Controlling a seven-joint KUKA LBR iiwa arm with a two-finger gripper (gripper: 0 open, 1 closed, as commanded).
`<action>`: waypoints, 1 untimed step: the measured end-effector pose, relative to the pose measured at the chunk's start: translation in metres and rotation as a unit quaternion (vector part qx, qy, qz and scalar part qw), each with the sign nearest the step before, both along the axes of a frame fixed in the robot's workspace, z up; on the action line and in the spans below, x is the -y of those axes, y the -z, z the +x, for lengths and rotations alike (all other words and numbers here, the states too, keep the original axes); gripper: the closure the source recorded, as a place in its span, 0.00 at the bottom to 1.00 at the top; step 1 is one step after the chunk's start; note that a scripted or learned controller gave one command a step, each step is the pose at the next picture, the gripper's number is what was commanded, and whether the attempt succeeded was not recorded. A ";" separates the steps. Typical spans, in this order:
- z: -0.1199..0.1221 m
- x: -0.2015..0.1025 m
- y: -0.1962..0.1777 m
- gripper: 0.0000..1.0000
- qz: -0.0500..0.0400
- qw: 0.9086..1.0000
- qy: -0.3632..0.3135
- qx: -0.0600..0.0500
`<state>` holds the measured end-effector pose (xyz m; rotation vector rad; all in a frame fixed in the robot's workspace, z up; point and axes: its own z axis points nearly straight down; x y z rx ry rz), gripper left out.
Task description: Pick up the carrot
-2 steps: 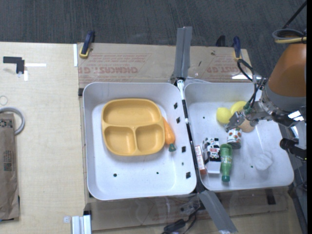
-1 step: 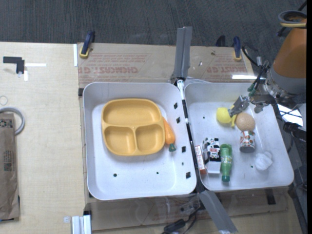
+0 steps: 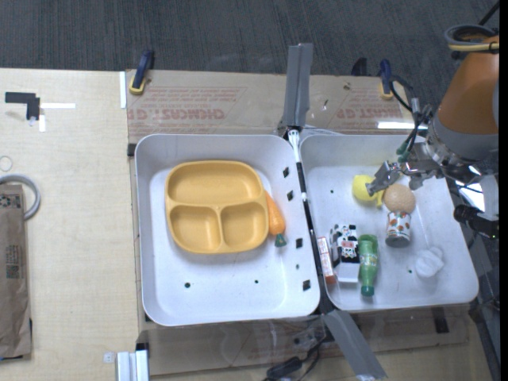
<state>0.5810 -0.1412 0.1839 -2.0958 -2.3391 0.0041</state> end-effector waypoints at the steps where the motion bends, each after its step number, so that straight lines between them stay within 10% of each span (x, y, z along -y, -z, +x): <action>1: -0.027 0.007 0.022 0.00 0.000 0.999 0.032 0.000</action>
